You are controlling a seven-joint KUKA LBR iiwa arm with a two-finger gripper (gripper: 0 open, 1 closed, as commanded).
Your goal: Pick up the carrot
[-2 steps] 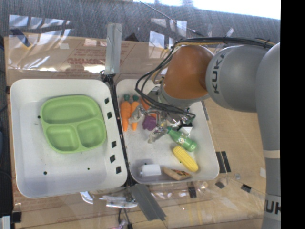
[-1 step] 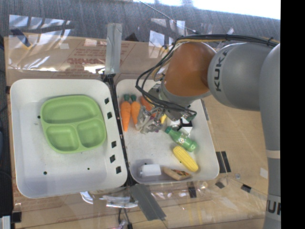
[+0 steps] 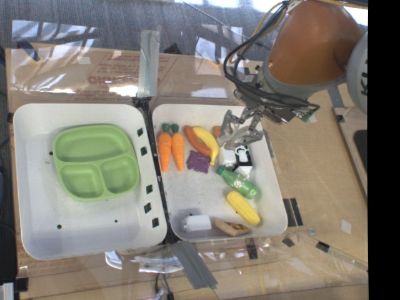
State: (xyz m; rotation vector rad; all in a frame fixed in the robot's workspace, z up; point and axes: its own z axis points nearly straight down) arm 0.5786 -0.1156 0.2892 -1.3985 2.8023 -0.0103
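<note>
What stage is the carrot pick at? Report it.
Done: nothing lifted; both carrots lie side by side at the left end of the right bin. In hand: the tool hangs over that bin's right side, near the banana, carrying nothing visible. Left: reach a carrot, grip, lift.

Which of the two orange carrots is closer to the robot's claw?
The right carrot, the one beside the purple toy. The left carrot lies nearer the bin's divider, farther from the gripper.

My bench: tan cardboard-covered top [image 3: 312,167] under clear plastic sheet. Two shallow white plastic bins sat side by side: left [image 3: 31,230], right [image 3: 187,205], rims touching.
</note>
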